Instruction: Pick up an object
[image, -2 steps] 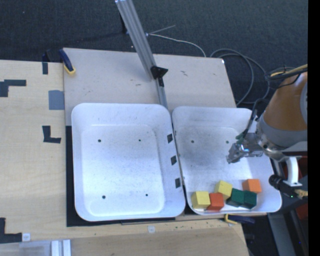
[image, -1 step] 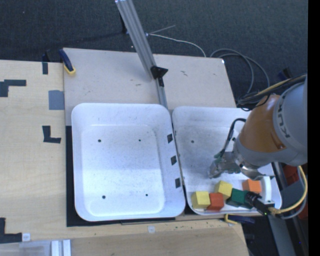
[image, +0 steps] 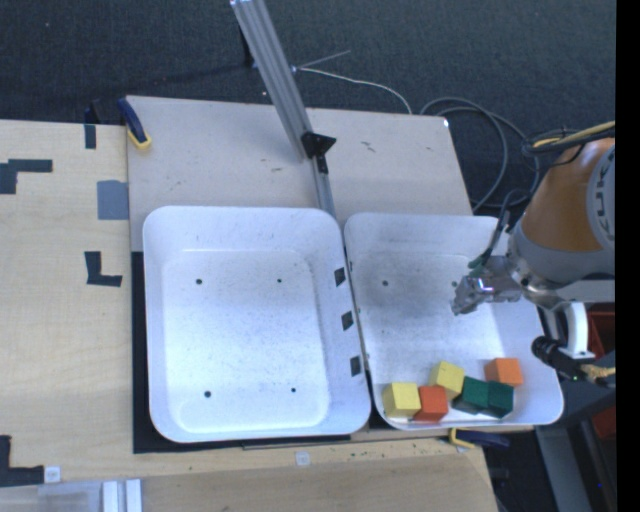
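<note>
Right bin (image: 400, 250), near edge: five blocks clustered — yellow block (image: 404, 398), red block (image: 433, 402), second yellow block (image: 449, 377), green block (image: 487, 396), orange block (image: 507, 371). Gripper (image: 468, 294) hovers above the bin's middle, well apart from the cluster, touching nothing; its opening cannot be told. Advice: travel toward the near edge, choose the outlying orange block, descend squarely over it.

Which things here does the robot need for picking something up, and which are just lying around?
For the job:
gripper
yellow blocks
orange blocks
green block
right bin

Just lying about:
left bin
yellow-tipped clamp
metal rail
cables
</note>
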